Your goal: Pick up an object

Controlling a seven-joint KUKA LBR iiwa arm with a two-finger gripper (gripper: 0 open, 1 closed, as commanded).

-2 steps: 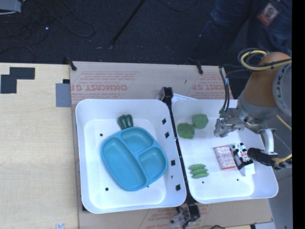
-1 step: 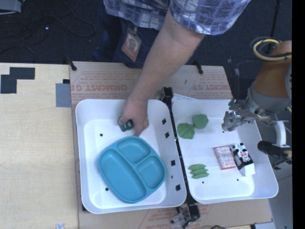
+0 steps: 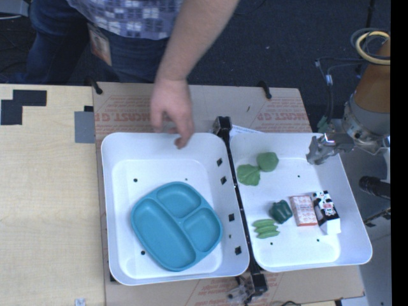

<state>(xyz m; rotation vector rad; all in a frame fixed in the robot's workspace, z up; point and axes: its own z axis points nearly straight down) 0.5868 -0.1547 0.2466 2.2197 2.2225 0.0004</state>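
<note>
Two white bins sit side by side on the worktop (image 3: 38,190). Left bin (image 3: 121,171) holds a blue divided plate (image 3: 176,225), its long axis slanting from upper right to lower left. Right bin (image 3: 347,234) holds two pale green leaves (image 3: 257,168) near its upper left, a dark green pepper (image 3: 280,211) at its middle, a pair of green pods (image 3: 266,228) just below the pepper lying left to right, and a red-and-white packet (image 3: 303,210) touching a black-and-white carton (image 3: 327,212), both pointing up and down the frame. A person's hand (image 3: 172,110) reaches down from the top, fingertips at the left bin's upper rim. At the right bin's upper right corner hangs the arm's jaws (image 3: 319,150); whether open or closed I cannot tell, and nothing shows between them.
</note>
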